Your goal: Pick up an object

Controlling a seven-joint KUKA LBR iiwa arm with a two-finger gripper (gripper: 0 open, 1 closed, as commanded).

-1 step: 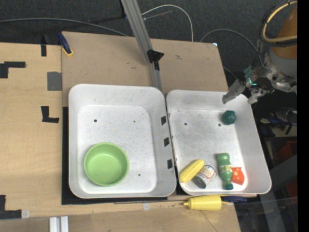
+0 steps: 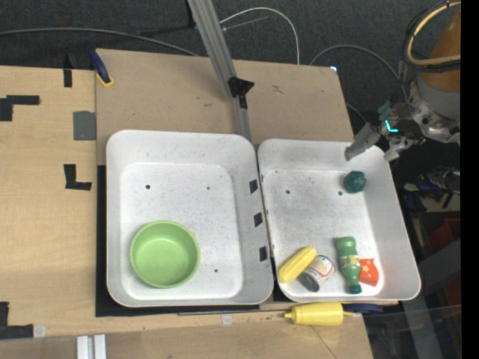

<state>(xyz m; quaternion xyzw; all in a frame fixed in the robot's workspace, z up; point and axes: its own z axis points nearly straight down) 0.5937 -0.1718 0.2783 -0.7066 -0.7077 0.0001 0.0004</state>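
A KUKA arm's two-finger gripper (image 2: 372,142) hangs over the upper right corner of the right bin (image 2: 299,155), its grey fingers spread apart with nothing between them, just above and beside a small dark green ball (image 2: 355,182) that lies alone near the bin's far right wall. That ball looks the likeliest pick: small, light and probably rubbery, though round enough to squirt out of a pinch unless the fingers close across its middle. Along the bin's near edge huddle a yellow corn-like toy (image 2: 296,264), a small tin can (image 2: 320,268) lying on its side, a green bottle (image 2: 346,264) and an orange-red piece (image 2: 368,273) (all touching or nearly so, which would make a clean grasp harder there). A lime green bowl (image 2: 165,253) sits in the left bin (image 2: 179,144), and a yellow squeeze bottle (image 2: 316,314) lies on the bench just outside the right bin's front rim.
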